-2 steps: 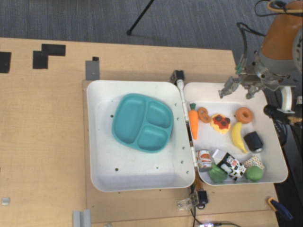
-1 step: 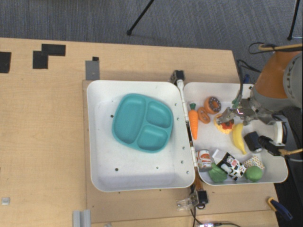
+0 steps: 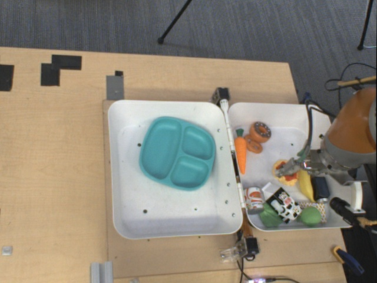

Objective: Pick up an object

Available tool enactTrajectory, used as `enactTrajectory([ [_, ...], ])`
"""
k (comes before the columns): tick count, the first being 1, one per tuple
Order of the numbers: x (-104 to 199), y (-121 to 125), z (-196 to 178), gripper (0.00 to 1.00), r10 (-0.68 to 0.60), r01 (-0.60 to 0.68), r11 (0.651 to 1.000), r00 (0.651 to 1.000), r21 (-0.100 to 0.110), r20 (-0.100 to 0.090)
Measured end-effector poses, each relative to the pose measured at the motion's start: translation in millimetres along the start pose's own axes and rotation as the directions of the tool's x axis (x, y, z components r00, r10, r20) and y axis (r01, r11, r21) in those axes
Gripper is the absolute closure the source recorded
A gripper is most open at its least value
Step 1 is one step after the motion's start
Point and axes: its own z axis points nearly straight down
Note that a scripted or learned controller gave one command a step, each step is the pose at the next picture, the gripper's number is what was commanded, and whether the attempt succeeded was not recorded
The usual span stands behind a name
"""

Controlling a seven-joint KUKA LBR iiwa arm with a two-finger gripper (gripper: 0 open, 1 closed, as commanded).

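Note:
The right bin (image 3: 277,114) holds several small toys. A carrot (image 3: 240,152) lies along its left wall, with an orange round toy (image 3: 258,135) beside it. Near the front are a small can (image 3: 254,197), a black-and-white patterned block (image 3: 283,205) and two green pieces (image 3: 269,217) (image 3: 311,216). A yellow banana (image 3: 306,184) lies at the right. My gripper (image 3: 293,168) reaches in from the right, low over a small red-and-yellow piece (image 3: 281,171), just left of the banana. The wrist hides how the gripper meets that piece.
The left bin (image 3: 123,158) carries a teal divided plate (image 3: 177,152). A metal clamp (image 3: 221,96) sits on the divider between the bins. The arm's orange band (image 3: 353,125) hangs over the right bin's right edge, with cables nearby.

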Motion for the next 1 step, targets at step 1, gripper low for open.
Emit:
enactTrajectory([
  [1,-17.4,-30.3,-0.3,0.00,0.000,0.000,1.000,1.000,-0.002,0.000],
])
